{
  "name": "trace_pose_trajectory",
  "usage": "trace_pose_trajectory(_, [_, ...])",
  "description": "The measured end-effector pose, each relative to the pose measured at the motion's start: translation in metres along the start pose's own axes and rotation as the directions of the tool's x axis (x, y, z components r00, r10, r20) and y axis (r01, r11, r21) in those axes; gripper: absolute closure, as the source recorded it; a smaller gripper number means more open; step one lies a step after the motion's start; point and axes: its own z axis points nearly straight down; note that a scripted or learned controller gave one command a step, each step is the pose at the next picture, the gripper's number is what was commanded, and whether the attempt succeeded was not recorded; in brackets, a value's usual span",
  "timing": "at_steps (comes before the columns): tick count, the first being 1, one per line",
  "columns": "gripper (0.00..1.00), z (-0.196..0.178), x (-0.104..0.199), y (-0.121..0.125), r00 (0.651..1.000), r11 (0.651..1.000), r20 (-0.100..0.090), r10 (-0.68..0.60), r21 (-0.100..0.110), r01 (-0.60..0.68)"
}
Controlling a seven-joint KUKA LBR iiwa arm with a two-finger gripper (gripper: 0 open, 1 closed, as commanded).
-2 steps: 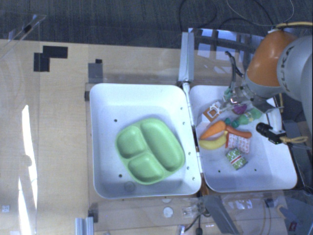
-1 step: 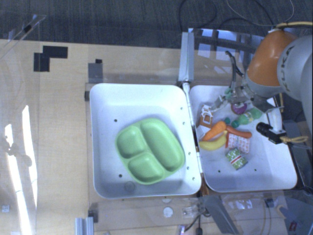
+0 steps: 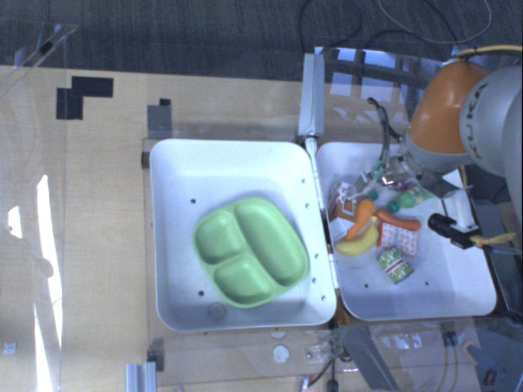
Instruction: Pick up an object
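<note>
The right bin [image 3: 441,288] holds a heap of small toy foods. An orange carrot [image 3: 364,211] lies over a yellow banana [image 3: 359,244]. Beside them are a red sausage [image 3: 399,219], a red-and-white box [image 3: 398,238] and a green-and-white packet [image 3: 395,265]. A green piece [image 3: 407,196] sits at the back of the heap. My gripper [image 3: 391,172] hangs low over the far part of the heap, just above the green piece, under the orange-banded wrist [image 3: 441,109]. Nothing is seen lifted from the bin.
The left bin [image 3: 176,219] holds a green divided plate [image 3: 249,250]. A metal rail [image 3: 310,96] runs between the bins at the back. Cables lie on the dark floor beyond the bench. A black part [image 3: 445,225] of the arm juts over the right bin.
</note>
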Motion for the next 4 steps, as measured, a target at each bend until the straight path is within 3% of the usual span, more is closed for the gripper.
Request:
trace_pose_trajectory(1, [0.0,0.001,0.0095,-0.0175,0.976,0.976,0.01,-0.219,-0.016,0.219])
trace_pose_trajectory(2, [0.0,0.0013,0.0165,-0.0228,1.0,1.0,0.007,-0.004,-0.011,0.004])
trace_pose_trajectory(4, [0.0,0.0027,0.0157,-0.0161,0.996,0.996,-0.002,0.087,0.001,-0.087])
